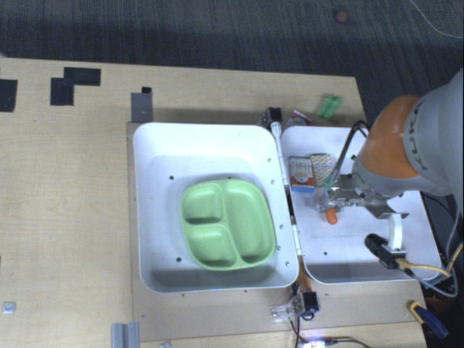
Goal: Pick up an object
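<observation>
While the wrist hides my gripper [335,200], I cannot tell its state | small orange piece [331,217] beneath | smooth green sectioned tray [228,222] left.

Pale wooden bench [65,194] against dark carpet [217,20]

Black tape patches [72,84] mark the bench's far left; a thin cable [417,9] trails across the carpet at upper right.

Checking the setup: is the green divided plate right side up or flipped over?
Right side up: the green plate in the left bin shows its three sunken compartments facing the camera.
</observation>
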### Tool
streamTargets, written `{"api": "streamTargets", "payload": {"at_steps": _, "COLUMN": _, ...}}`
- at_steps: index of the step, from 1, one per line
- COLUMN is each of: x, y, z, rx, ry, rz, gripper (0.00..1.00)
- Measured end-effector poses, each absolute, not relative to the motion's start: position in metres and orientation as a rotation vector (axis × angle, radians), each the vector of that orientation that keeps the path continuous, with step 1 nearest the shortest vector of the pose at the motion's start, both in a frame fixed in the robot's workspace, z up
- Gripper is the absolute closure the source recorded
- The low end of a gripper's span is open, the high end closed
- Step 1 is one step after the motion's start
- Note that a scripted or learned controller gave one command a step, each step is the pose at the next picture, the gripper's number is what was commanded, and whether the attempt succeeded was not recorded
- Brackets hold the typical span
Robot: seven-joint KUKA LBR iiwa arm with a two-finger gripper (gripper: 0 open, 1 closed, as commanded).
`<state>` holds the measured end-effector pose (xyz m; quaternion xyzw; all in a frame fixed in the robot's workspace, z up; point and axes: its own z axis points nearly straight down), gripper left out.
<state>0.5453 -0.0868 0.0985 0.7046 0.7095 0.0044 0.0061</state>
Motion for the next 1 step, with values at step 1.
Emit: {"api": "streamTargets", "payload": {"at_steps": 1, "x": 0.5238, "y": -0.027, "z": 0.185, "rx": 2.213, "ry": 2.226, "rz": 0.006, "gripper": 1.0}}
